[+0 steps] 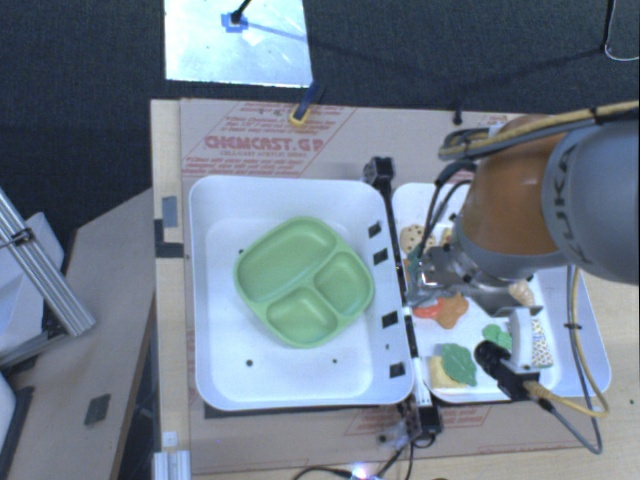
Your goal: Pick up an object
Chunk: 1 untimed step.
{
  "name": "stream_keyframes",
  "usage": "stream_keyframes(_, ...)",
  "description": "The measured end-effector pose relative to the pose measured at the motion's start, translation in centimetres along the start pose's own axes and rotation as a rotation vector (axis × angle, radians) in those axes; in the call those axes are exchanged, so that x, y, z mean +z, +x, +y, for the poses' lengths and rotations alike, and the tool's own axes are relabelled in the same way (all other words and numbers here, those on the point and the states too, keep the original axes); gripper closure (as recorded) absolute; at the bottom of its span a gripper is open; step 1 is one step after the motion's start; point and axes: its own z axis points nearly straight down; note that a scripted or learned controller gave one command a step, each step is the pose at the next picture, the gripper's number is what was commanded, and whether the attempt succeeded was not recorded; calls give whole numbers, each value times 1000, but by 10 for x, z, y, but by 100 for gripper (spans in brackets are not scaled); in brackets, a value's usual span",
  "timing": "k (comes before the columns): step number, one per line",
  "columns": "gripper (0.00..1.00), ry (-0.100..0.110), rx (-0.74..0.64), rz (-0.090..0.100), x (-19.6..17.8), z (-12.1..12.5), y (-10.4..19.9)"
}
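Nearest the camera, in the front of the right-hand shallow white plastic bin [590,353], lies a flat pale-yellow piece topped with a leafy green shape [452,365], like toy food. Just behind it sit a small orange, rounded piece [451,311] touching a thin red piece [427,312], and a second small green piece [496,335] to their right. A striped, multicoloured strip [540,345] lies near the bin's right side, and a tan, speckled round piece [411,238] rests farther back against the bin's left wall. A pale beige piece [521,293] peeks out from under the arm.

The grey arm with its orange band [520,213] hangs over the middle of this bin. The gripper [432,276] points down above the orange and red pieces; whether its fingers are spread or closed cannot be told, as the wrist hides them, and nothing is seen between them.

In the left-hand shallow white bin [215,368] rests a light-green plastic plate with three compartments [304,281], lying flat near the middle and turned at an angle.

Beyond the bins, the brown cardboard sheet [265,138] under them bears red print reading "CHEMCAST GP", with a smaller line below that looks like "CELL CAST ACRYLIC SHEET". A small yellow and blue object [303,109] lies at its far edge. Farthest off, a square silvery sheet [236,28] rests on the dark floor.
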Motion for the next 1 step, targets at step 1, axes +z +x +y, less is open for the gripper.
stream_keyframes(1,100,-2,-4,1,-2,17,8)
